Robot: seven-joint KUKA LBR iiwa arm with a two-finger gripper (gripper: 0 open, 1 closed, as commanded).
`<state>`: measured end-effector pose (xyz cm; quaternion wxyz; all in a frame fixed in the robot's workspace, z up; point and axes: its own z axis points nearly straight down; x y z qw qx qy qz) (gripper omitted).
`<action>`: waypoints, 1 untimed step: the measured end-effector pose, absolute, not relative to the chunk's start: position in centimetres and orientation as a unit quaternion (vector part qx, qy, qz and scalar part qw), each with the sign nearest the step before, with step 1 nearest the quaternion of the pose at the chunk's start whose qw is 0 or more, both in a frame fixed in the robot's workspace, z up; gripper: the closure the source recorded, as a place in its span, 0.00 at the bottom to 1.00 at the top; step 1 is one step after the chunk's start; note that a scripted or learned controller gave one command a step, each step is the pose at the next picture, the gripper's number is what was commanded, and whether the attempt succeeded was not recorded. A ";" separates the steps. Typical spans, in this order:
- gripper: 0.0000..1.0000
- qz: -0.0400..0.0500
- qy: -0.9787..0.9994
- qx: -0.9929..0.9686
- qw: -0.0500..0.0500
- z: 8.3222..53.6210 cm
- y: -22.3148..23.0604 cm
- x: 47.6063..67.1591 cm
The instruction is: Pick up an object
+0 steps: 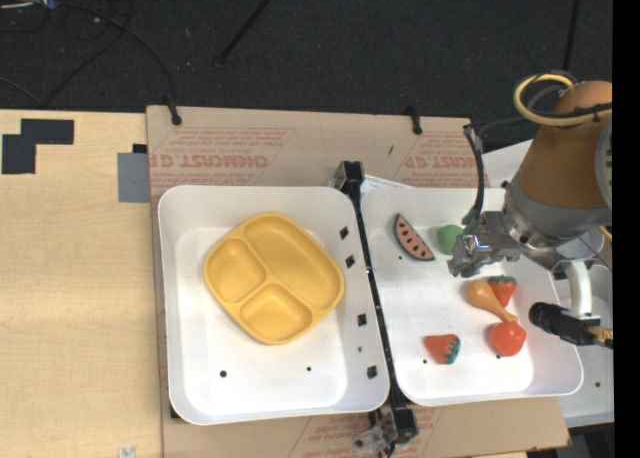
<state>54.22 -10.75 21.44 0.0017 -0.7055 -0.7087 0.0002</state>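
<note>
Reaching in from the right of the camera view, the grey arm (565,161) with its orange band hangs over the right bin (420,386). Its gripper (478,254) sits low above the bin's upper middle; whether it is open or closed cannot be told, since the metal parts blur together there.

Just left of the gripper lies a small green object (447,239), and left of that a watermelon slice (412,238), red with a dark rind, resting apart from the others. Directly below the gripper is an orange pear-shaped toy (488,297), touching or just beside a red strawberry-like piece (504,291). Lower still sit a red-orange round fruit (508,338) and, to its left, a small red object with a blue-green patch (442,348). Nothing is seen lifted off the bin floor.

The left bin (190,366) holds a yellow divided plate (272,276), turned at a slant, with three compartments.
</note>
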 end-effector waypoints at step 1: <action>1.00 0.000 -0.709 -0.705 0.001 21.6 -5.5 55.9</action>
